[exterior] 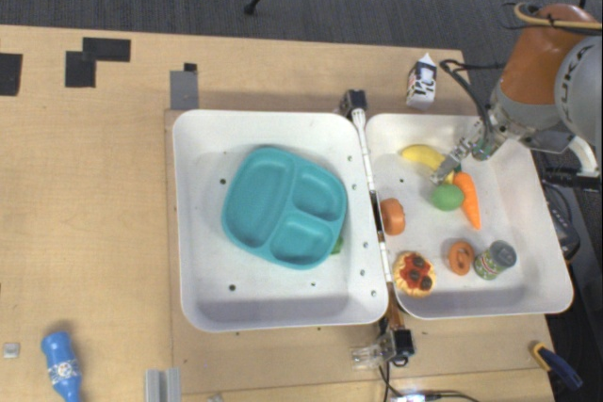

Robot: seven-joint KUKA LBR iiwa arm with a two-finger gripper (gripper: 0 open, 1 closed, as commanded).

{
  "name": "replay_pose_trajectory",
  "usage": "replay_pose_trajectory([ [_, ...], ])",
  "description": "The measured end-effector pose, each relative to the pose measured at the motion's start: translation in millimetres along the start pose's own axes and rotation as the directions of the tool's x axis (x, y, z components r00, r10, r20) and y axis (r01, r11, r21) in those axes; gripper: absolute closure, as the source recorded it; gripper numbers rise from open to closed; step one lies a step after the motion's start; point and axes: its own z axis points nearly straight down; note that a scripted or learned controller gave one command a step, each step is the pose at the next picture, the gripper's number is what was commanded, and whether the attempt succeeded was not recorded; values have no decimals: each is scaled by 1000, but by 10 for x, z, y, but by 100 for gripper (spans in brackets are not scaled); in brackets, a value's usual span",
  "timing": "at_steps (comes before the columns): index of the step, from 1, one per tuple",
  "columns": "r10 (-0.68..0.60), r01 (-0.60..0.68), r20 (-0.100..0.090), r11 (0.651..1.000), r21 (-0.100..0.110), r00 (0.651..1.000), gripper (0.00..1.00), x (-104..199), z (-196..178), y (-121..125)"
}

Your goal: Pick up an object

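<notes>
Hovering low in the right white plastic bin [528, 297], the gripper [450, 167] sits just beside the yellow toy banana [420, 155] and green round fruit [448, 197], jaws' state indiscernible, nothing visibly lifted yet.

Bright, even overhead light; soft shadows inside the two shallow white plastic bins [188, 231]. Mild softness throughout, and small items look slightly blurred.

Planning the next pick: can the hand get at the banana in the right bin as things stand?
Probably yes. The hand hovers right beside the banana, which lies bare on the right bin floor. Nothing lies on top of it; the green fruit and carrot sit close below, so there is a risk of bumping them.
</notes>
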Motion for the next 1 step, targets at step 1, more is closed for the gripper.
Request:
replay_pose_trajectory([
  [1, -268, 268, 23, 963, -8, 963, 0, 602, 3, 259],
])
